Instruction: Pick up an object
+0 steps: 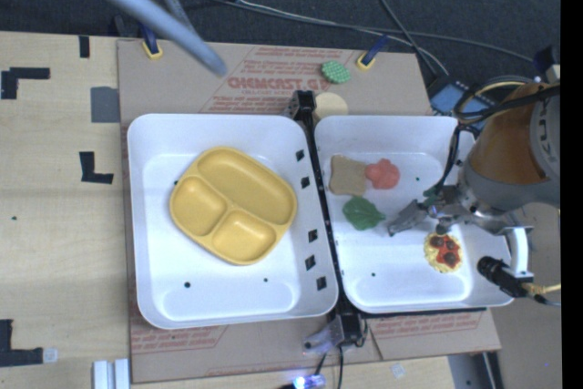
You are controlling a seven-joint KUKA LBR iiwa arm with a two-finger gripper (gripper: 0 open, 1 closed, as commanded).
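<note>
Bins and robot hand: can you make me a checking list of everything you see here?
Surface: brown board bearing two white bins, left bin and right bin.
Job's things: tan piece, pink piece, green piece, small pizza toy, all in right bin.
Clutter: yellow divided tray in left bin.
Hand: hand low in right bin, beside green piece.
Cables: black cables behind bins.
Surroundings: green round piece on board.

Pale wooden table (55, 223) with black marks across the left and lower frame, bearing a brown cardboard sheet (264, 73) with red print at centre. Two shallow white bins side by side on the cardboard: left bin (146, 287) mid-frame, right bin (401, 291) right of centre. Small green dotted piece (335, 71) on the cardboard near its upper edge.
</note>
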